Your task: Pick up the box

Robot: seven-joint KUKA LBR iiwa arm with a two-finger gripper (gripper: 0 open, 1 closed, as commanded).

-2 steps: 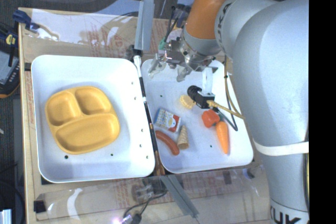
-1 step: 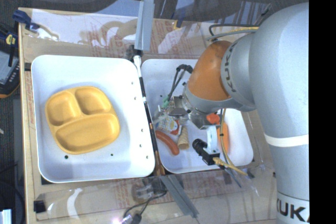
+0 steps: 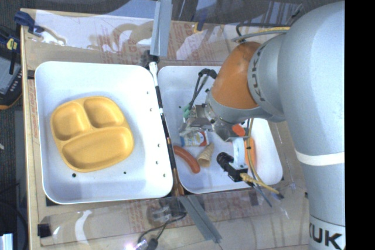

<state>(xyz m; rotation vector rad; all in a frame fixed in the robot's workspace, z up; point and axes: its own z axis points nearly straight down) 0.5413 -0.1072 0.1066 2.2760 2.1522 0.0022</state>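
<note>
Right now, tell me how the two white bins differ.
The left bin holds one big yellow divided plate; the right bin holds several small things, such as a sausage and a cone. The arm hangs over the right bin, not the left. Both are white and shallow.

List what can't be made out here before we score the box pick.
All in the camera view:
1. The box is mostly covered by the claw, so its full outline and print are unreadable.
2. The right bin has much of its floor and right side hidden under the arm.
3. The orange thing near that bin's right wall is partly behind robot hardware and too small to name.
</note>
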